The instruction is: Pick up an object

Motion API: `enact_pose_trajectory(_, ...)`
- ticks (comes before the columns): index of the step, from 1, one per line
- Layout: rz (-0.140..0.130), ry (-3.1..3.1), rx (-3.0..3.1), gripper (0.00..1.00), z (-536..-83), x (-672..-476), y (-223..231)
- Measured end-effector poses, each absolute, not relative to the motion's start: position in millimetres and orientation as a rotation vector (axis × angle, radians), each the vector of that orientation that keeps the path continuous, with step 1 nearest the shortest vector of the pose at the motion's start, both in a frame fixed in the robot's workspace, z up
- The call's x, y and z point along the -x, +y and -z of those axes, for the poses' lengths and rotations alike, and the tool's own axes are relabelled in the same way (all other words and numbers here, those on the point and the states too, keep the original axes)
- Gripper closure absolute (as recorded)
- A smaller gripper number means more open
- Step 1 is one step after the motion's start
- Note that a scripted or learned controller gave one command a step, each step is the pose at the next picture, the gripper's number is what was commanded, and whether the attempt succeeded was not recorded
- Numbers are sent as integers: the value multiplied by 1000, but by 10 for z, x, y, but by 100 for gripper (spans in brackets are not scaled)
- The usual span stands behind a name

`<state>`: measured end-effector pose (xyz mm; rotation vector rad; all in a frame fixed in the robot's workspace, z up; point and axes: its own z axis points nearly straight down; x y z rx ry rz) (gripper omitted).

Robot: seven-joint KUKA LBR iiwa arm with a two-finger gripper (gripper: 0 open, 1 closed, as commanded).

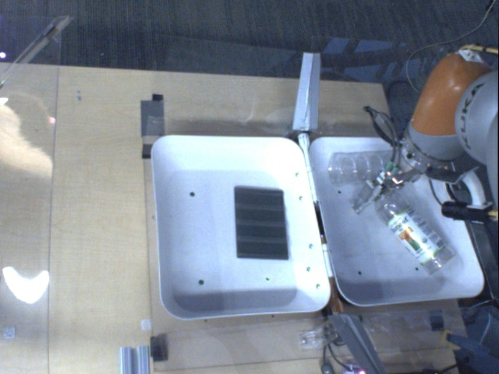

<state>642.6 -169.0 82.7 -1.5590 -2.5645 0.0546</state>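
Camera view: gripper (380, 187) low in right bin (468, 283), finger spread not discernible. Clear cup (352, 167) lying just left of gripper; clear bottle (417, 236) just below-right; dark ridged block (261, 222) well left, in left bin (175, 232). Centre over one item, descend squarely, close firmly before lifting.
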Motion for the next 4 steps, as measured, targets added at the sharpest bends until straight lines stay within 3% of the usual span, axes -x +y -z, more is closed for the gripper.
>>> enact_pose_trajectory(1,-32,-2338,1888,0,-798,-6464,-1665)
enact_pose_trajectory(2,-54,-2362,1875,0,-792,-6466,-1625)
enact_pose_trajectory(4,-46,-2363,1856,0,-786,-6474,-1658)
